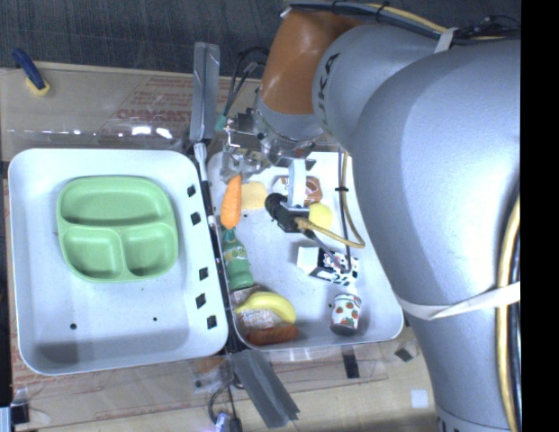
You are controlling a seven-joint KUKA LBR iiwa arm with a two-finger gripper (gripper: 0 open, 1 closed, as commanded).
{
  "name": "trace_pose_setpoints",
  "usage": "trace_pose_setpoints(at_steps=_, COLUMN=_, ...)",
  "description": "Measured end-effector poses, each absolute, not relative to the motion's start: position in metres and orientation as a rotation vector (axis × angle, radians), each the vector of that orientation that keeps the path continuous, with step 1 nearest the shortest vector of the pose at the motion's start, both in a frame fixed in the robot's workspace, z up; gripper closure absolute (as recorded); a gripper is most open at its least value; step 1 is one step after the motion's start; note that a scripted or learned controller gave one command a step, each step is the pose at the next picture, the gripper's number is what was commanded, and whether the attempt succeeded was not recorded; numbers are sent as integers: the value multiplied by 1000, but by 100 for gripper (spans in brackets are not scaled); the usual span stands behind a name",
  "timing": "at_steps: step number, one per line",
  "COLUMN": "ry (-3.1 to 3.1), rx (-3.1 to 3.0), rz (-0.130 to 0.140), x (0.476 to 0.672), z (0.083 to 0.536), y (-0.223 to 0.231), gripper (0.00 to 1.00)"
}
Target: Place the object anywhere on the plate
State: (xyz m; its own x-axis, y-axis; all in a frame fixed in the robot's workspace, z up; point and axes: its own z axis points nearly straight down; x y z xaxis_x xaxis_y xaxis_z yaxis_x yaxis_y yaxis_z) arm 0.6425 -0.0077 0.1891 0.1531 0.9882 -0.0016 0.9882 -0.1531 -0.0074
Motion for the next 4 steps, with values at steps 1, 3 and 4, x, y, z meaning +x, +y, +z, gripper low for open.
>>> trace_pose_setpoints(at_steps=1, ry=-2026, rx=-2395, rz=12, x=631, z=189, y=65, gripper=100)
trace_pose_setpoints(at_steps=3, ry=-2097, rx=-2335, rz=8, x=527, z=250, y=-7, gripper=0)
trace_pose_setpoints(at_steps=4, ry=-2101, rx=-2328, rz=14, x=529, z=257, y=-7, gripper=100)
